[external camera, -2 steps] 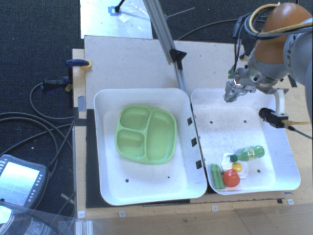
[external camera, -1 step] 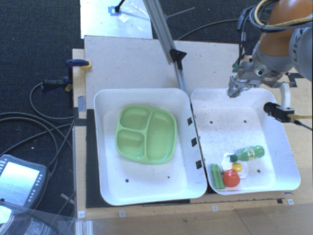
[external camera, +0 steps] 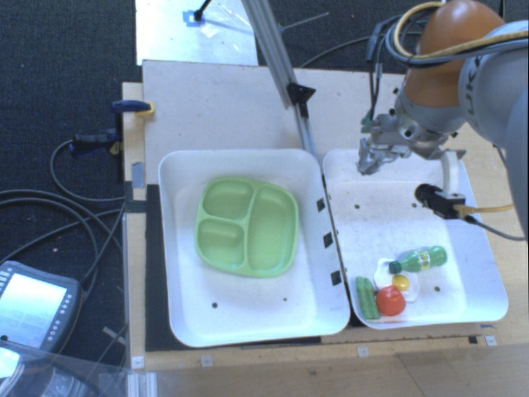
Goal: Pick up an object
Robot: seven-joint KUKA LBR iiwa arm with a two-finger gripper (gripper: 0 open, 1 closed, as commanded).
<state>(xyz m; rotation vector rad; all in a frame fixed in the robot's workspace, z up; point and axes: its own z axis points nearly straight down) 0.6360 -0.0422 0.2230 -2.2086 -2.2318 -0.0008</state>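
Hanging over the far edge of the right bin (external camera: 463, 222), the gripper (external camera: 369, 162) points down with nothing seen between its tips; whether the claw is spread or pressed together cannot be told. Toys cluster at that bin's near corner: a small green plastic bottle (external camera: 420, 260) lying on its side, a round red tomato (external camera: 391, 302), a long green vegetable (external camera: 365, 297), and a flat fried egg (external camera: 401, 283) with a yellow yolk. A smooth, rounded green tray (external camera: 248, 227) with three compartments sits in the left bin (external camera: 178, 246).
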